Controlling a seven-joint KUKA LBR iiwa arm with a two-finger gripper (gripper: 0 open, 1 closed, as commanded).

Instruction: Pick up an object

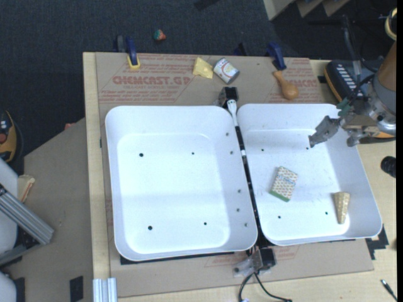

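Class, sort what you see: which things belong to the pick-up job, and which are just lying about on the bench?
Job:
claw, over the right bin
patterned sponge, in that bin
cone, in that bin

Lying about:
left bin
yellow wedge
small box
wooden pear
blue clamps

bins [170, 121]: smooth white plastic, slight sheen | bench [157, 80]: matt cardboard-like board | sponge [284, 183]: perhaps foam
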